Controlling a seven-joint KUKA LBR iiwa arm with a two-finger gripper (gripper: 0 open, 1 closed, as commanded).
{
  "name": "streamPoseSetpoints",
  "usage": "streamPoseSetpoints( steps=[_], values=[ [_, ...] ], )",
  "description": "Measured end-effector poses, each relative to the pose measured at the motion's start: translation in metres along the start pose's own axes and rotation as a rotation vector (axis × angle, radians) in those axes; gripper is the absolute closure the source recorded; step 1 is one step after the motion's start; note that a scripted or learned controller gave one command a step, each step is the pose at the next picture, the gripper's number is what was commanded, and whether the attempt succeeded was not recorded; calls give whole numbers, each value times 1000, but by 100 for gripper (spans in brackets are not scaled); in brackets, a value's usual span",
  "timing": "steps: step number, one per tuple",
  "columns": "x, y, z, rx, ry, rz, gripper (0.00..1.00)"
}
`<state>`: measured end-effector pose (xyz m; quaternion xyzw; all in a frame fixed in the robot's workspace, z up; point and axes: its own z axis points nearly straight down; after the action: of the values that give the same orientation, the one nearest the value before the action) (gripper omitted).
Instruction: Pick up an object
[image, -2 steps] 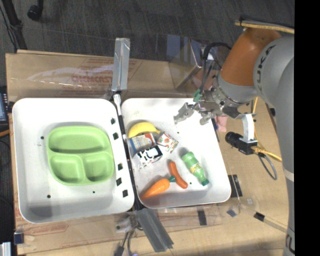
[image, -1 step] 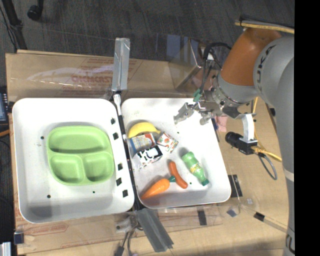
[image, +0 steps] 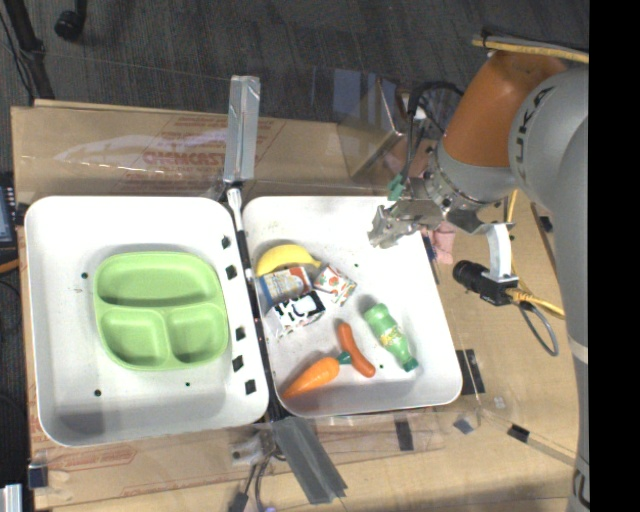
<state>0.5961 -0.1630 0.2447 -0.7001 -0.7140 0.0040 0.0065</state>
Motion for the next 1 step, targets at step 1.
streamPoseSetpoints(
  steps=[1],
  values=[
    [-19, -3, -56, -12, -9, -666, 100]
  ],
)
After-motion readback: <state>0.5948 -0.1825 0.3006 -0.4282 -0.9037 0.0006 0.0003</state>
